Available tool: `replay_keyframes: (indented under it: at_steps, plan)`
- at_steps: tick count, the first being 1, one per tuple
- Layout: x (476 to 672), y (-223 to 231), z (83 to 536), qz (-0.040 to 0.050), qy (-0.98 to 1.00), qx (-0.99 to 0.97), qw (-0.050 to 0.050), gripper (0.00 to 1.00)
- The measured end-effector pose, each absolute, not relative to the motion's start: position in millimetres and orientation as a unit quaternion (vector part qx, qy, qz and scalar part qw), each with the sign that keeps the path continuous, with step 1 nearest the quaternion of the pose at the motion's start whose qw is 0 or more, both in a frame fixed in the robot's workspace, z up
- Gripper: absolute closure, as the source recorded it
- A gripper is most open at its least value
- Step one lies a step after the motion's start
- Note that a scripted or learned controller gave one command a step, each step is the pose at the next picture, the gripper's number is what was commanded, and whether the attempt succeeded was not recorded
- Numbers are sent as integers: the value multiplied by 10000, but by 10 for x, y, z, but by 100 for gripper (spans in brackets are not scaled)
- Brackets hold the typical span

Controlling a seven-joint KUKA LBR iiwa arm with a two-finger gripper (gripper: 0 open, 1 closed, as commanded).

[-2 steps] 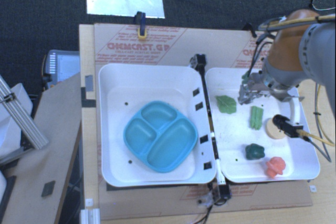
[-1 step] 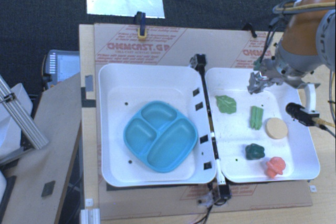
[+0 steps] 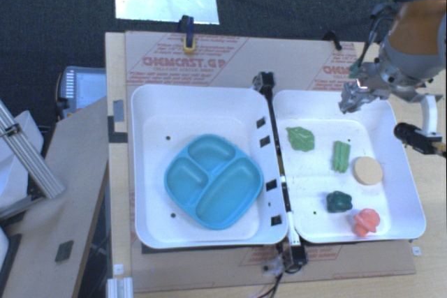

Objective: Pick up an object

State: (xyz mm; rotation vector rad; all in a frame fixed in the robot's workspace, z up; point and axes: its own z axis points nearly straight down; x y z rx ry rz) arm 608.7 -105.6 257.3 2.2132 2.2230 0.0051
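Our claw (image 3: 349, 100), its opening unclear to us, hangs over the right bin's (image 3: 412, 199) far edge, the green leaf-shaped toy (image 3: 301, 138) lying nearby to its lower left.

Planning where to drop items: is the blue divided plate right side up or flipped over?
Right side up. The blue divided plate lies flat in the left bin, its three recessed compartments facing upward.

On the worktop (image 3: 209, 56) covered with printed brown cardboard stand two shallow white plastic bins, the left bin (image 3: 150, 129) holding a light blue divided plastic plate (image 3: 212, 181), the right bin (image 3: 398, 178) touching it along a black clipped seam (image 3: 272, 164).
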Motion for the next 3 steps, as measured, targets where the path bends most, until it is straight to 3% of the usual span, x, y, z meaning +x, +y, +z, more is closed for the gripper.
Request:
replay_keyframes:
  at_steps: [3]
  plan:
    - [6219, 652, 2437, 17, 7108, 7034, 1, 100]
